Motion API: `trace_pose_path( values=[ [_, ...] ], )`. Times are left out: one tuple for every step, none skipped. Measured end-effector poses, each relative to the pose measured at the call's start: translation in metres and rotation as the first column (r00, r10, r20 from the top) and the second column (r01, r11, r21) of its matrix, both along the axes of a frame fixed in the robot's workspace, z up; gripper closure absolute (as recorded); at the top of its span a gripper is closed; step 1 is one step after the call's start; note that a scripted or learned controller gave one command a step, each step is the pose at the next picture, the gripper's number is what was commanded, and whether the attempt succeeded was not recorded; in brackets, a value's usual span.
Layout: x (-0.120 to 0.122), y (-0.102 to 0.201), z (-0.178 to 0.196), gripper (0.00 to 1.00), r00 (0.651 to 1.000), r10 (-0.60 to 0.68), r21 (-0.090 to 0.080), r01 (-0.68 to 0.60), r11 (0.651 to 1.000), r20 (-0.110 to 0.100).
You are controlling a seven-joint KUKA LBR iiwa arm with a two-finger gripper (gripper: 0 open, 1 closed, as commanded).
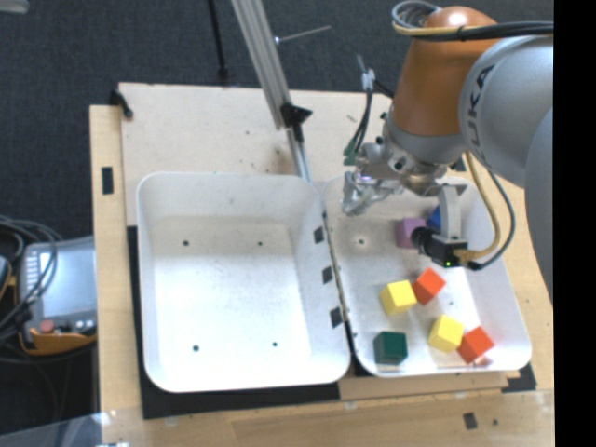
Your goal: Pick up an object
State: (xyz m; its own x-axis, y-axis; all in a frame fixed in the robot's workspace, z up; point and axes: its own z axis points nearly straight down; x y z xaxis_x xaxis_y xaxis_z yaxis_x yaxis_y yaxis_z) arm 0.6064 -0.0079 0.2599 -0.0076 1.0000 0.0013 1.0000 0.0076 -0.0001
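My gripper hangs over the back left part of the right bin, its metal fingers pointing down with nothing visible between them. Blocks lie in that bin: a purple block partly hidden behind the wrist hardware, a yellow block, an orange block, a second yellow block, a second orange block and a dark green block. The blocks all sit to the right of and nearer the front than the gripper.
The left bin stands beside the right one, sharing a raised rim in the middle. A slanted aluminium post rises behind the bins. The grey arm with its orange band and cables covers the back right.
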Motion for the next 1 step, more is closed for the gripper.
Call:
trace_pose_path(
  values=[
    [0.0060,0.0545,-0.0126,1.00,1.000,-0.001,0.000,0.001,1.000,-0.002]
  ],
)
